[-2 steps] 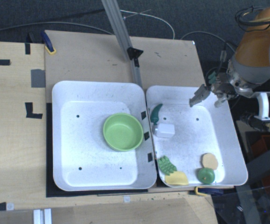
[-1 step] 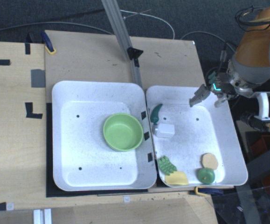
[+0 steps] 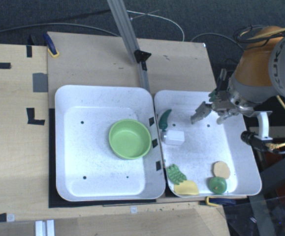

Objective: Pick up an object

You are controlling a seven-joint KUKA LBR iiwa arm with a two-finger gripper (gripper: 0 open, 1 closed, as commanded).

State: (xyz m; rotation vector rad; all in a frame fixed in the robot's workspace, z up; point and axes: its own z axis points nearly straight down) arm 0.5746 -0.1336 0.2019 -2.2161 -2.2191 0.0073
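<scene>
My gripper hangs over the upper part of the right bin, fingers spread open with nothing between them. To its left lie a white block and a dark green curved piece near the bin's left wall. Along the bin's front edge sit a leafy green toy, a yellow wedge, a green round fruit and a tan round piece. All of these lie apart from the gripper.
The left bin holds a light green bowl. A grey pole slants down from the top to the gap between the bins. Cables run across the dark floor behind the bench.
</scene>
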